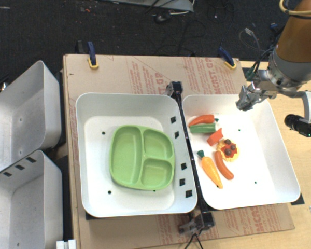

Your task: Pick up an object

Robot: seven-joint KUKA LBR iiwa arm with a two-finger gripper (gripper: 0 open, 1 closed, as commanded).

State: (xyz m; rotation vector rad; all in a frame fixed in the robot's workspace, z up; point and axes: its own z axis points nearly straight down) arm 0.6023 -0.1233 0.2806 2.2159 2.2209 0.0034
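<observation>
My tool (247, 101): at the upper right of the frame, over the upper left corner of the right bin (280, 139); I cannot tell how it is set, and I see nothing in it.
My arm (295, 40): comes in from the upper right, orange band above the grey wrist.
Right bin: holds a small cluster of toy food in its left half, below and left of my tool.
Red pepper (201, 120): topmost of the cluster, touching the green vegetable (203, 128) just under it.
Small red piece (215, 136): just below the green vegetable.
Pizza slice (228, 149): yellow with dark toppings, right of centre in the cluster.
Sausage (224, 165): orange-red, slanting below the pizza slice.
Carrot (211, 171): orange with a green top, just left of the sausage, lowest of the lot.
Left bin (93, 118): carries a green divided plate (142, 157) with three compartments, near its middle.
Bench (124, 71): brown board under both bins, blue and yellow clamps along its top edge.
</observation>
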